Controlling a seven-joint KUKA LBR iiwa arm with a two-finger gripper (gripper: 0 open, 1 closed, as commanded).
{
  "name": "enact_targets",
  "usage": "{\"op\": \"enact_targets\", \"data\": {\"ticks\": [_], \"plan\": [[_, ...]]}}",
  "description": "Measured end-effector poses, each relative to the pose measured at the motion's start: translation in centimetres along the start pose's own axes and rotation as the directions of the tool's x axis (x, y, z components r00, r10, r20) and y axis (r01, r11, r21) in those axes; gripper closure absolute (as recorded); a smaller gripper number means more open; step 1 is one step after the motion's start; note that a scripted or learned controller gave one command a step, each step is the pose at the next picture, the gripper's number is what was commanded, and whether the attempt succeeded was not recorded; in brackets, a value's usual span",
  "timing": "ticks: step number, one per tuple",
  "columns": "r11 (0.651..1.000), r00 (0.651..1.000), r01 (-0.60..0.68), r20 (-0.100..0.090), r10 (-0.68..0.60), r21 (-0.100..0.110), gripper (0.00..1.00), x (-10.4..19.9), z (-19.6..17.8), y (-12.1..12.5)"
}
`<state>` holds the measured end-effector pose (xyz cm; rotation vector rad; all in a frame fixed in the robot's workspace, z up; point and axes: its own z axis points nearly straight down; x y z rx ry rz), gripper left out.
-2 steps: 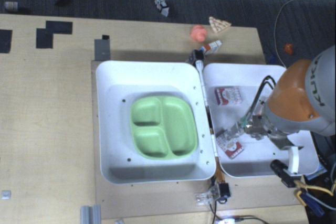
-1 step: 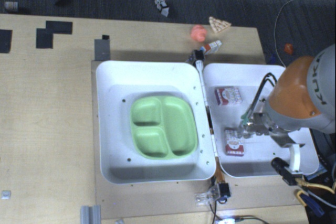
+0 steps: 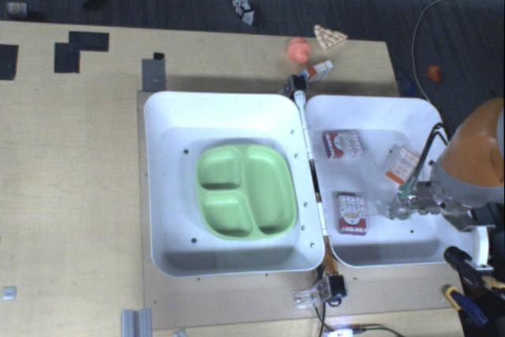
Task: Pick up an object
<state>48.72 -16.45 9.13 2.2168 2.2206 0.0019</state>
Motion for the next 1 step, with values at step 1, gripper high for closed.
{"op": "enact_targets", "data": {"ticks": [1], "plan": [[1.0, 1.0, 0.0, -0.001, 0.0, 0.001, 0.0, 0.04, 0.01, 0.0]]}}
